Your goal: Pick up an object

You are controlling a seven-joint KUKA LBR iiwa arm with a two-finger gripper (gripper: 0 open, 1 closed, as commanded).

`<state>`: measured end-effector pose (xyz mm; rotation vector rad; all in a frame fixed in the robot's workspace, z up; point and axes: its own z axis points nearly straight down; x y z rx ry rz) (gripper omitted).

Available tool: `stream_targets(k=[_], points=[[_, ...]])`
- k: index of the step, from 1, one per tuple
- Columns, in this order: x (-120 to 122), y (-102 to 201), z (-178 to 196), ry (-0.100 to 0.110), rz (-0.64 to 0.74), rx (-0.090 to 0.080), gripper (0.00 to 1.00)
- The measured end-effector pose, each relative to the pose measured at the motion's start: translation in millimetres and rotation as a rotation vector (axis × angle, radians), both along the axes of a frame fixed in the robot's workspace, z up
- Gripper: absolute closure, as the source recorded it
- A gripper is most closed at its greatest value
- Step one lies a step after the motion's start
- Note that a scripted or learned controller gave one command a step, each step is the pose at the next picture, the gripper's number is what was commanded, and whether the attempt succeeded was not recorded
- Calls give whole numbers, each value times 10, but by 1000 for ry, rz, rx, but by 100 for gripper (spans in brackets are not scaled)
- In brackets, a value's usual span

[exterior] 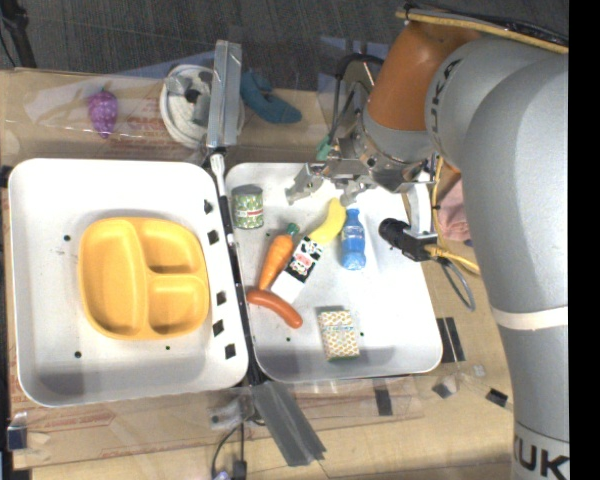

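open bin floor (400, 298) right of bottle (353, 240)

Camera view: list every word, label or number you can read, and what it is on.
"KUK": grey arm, bottom edge, cut off by the frame.
"KU": arm near the orange band, partly seen.
Can, blue bottle, black-and-white carton: labels too blurred to read.

You see a bulky, rounded grey metal arm (515, 218) with an orange band (405, 78), dark "KU" lettering, and a metallic claw (330, 180).
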<state>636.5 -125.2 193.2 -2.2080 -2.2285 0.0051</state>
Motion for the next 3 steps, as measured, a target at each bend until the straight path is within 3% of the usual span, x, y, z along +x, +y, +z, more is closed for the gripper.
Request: stream_targets(k=[1,2,3], points=[[-439,348,-1025,0,-63,-1,0],[-440,346,-930,3,-62,-1,100],[-133,572,262,-3,50,-1,100]])
